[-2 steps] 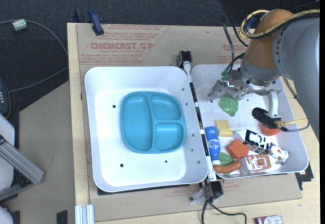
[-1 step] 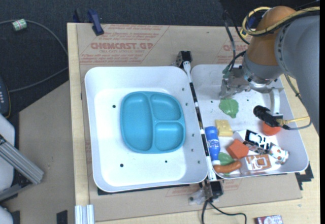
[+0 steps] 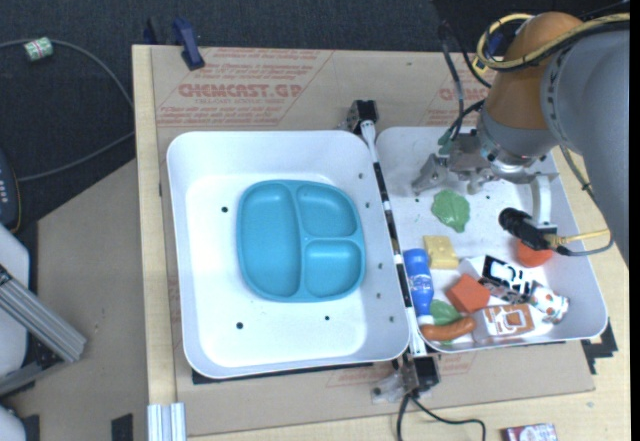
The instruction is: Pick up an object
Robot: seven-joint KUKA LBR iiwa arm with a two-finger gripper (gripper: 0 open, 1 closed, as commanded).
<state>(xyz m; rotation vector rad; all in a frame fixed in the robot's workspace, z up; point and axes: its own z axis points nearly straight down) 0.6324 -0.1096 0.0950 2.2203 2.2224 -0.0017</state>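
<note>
Two bins on surface; pincer point(image 3: 452, 172) low in right bin point(image 3: 590, 301) above green piece point(image 3: 451, 208), grip state unclear. Best: centre over piece, descend straight.

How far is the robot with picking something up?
Done: the gripper has reached the right bin, just above the green toy. In hand: I see nothing held. Left: grab something and lift it. The blue tray sits in the left bin.
</note>
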